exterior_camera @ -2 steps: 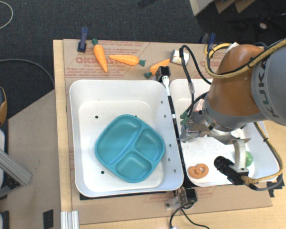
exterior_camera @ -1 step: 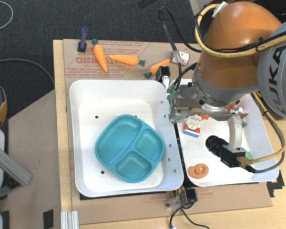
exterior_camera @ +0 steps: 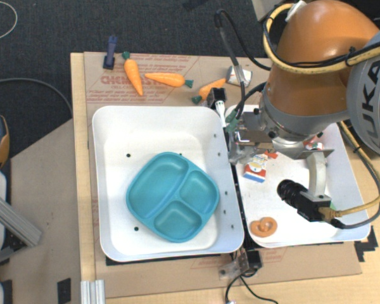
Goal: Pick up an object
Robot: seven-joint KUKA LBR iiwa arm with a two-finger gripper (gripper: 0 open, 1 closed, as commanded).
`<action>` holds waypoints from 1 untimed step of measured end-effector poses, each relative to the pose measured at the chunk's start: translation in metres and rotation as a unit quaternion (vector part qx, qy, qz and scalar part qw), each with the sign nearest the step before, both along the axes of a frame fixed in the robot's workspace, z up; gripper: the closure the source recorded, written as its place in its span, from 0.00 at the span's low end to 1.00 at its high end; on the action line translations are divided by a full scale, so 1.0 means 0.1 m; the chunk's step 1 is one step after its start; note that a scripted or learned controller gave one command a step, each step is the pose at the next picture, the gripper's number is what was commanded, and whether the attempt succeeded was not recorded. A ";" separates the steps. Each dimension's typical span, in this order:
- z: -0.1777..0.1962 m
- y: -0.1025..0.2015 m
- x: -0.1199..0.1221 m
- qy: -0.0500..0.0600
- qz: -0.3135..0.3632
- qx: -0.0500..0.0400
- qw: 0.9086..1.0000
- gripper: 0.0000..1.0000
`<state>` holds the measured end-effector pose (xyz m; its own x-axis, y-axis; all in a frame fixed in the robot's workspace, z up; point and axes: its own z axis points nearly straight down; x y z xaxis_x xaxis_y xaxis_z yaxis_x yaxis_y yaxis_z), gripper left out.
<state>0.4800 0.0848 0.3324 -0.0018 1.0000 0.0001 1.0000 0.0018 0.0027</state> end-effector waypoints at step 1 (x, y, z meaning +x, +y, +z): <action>0.75 -0.04 0.00 -0.004 0.000 0.001 1.000 1.00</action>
<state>0.4802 0.0810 0.4071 -0.0013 1.0000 0.0019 0.9999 0.0013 0.0103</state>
